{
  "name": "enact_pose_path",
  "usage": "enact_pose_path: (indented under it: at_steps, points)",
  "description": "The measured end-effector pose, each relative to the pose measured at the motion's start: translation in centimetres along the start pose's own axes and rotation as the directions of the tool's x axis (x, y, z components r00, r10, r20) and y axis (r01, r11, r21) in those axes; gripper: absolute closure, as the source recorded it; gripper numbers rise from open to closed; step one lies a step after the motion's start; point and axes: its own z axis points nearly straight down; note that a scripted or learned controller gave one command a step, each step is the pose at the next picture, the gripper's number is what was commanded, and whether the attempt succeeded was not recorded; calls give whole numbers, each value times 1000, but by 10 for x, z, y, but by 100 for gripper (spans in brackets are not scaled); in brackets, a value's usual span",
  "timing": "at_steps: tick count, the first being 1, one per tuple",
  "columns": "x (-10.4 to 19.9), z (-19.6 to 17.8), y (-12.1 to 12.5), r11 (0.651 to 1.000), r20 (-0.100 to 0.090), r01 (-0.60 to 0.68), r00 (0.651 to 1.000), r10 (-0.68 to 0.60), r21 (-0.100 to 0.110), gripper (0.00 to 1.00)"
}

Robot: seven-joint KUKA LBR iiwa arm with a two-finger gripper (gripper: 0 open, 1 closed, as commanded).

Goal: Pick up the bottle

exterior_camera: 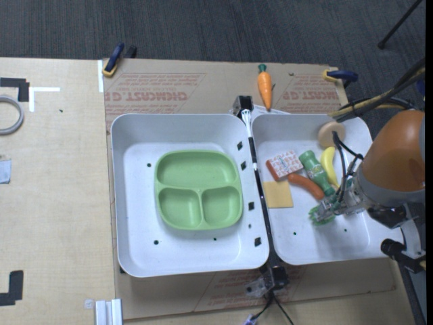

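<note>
So the bench (54, 202) is light wood with a sheet of printed cardboard (176, 90) laid over the middle, and two white bins sit on that side by side. Left bin (128, 181) has a green tray (199, 190) in it, three compartments, lying flat pretty much dead centre.

Right bin (304, 242) is where the clutter is. The arm (400, 161) comes in from the right, big orange band sitting over the bin's right edge, with cables looping off it. The gripper (329, 209) is down low in the bin, at the near end of the pile of stuff. Honestly I can't tell how far apart it's set or whether it has anything, it's a blur of metal and green down there.

The bottle (315, 168) is green, lying tilted in the upper middle of the right bin, its lower end running toward the gripper. Just right of it is a banana (329, 164), touching or close to it. An orange carrot (306, 183) lies slanted across in front of the bottle. Left of that there's a red-and-white box (284, 164), and below it a flat yellow cheese slice (278, 195).

Another carrot (264, 87) sits on the cardboard behind the bins. Blue clamps hold the cardboard, one top left (114, 58) and one top right (342, 76).
</note>
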Motion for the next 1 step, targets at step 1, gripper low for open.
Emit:
enact_pose_path:
  at_steps: [1]
  points:
    - [39, -142, 8, 998, -8, 55, 998, -55, 8, 100]
